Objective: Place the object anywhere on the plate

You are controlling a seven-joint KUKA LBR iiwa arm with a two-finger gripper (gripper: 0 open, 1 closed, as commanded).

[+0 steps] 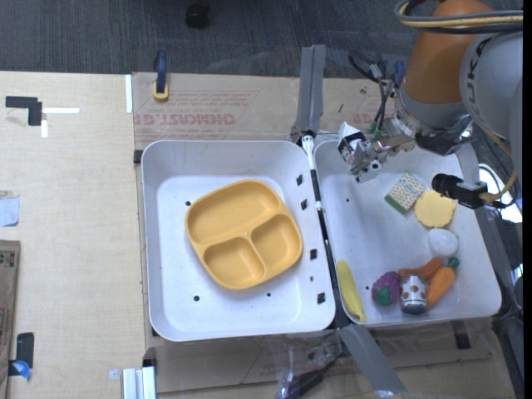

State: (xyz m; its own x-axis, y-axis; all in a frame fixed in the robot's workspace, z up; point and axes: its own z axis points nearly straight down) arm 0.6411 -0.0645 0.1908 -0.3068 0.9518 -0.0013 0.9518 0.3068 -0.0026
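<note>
Plate [243, 233] seemingly well left of pincer [362, 166]

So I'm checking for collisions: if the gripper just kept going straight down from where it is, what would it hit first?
Probably bare floor of the right bin near its upper-left corner. The gripper hangs there, with the checkered block off to its right, though depth is hard to judge from this slant.

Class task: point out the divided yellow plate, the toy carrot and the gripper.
divided yellow plate [243, 233], camera view, central ridge.
toy carrot [440, 283], camera view, orange body.
gripper [362, 161], camera view, between fingertips.
</note>
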